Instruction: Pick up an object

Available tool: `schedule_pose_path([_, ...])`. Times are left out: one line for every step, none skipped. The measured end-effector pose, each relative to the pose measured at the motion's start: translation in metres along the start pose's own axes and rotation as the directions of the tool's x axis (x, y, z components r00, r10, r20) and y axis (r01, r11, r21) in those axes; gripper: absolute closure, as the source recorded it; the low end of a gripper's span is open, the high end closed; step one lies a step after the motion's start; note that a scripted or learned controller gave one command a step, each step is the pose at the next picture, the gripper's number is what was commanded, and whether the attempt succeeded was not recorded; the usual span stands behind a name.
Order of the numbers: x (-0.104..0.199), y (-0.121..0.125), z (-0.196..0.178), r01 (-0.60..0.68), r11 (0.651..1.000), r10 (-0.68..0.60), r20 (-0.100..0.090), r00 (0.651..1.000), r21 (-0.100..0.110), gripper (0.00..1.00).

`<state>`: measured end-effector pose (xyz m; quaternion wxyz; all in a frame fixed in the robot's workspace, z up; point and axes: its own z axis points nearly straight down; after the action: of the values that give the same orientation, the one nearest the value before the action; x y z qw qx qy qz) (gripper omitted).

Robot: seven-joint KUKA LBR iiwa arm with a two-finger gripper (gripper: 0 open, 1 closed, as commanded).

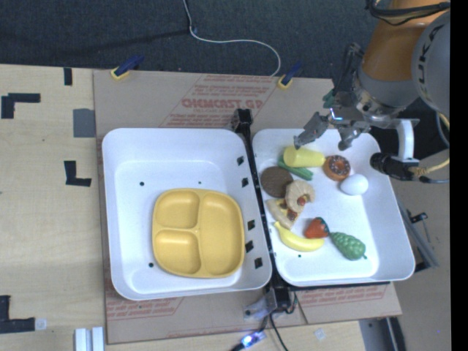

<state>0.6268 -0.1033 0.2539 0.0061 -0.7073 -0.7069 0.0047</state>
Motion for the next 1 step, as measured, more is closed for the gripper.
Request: schedule_pose_path([0.0002, 0.0017, -0.0073, 0.003, 1.000, -0.003, 0.001, 1.000, -0.012, 0.00])
